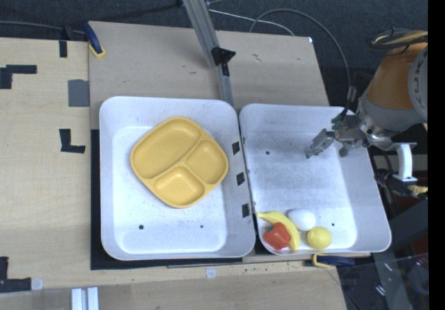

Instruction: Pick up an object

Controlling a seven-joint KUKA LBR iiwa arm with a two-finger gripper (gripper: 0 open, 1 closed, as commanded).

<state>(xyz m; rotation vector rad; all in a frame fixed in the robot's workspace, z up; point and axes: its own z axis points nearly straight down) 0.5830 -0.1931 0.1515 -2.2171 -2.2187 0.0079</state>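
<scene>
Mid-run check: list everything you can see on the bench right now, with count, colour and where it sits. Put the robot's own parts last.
Bins: 2, white, side by side; left bin, right bin.
Divided plate: 1, yellow, three compartments, in the left bin.
Banana: 1, yellow, near corner of the right bin.
Red item: 1, red, against the banana.
Egg-shaped item: 1, white, beside the banana.
Round item: 1, yellow, right of the white one.
Arm: 1, grey with orange band, entering from the right.
Pincer: 1, dark, over the right bin's far half, nothing between its fingers.
</scene>
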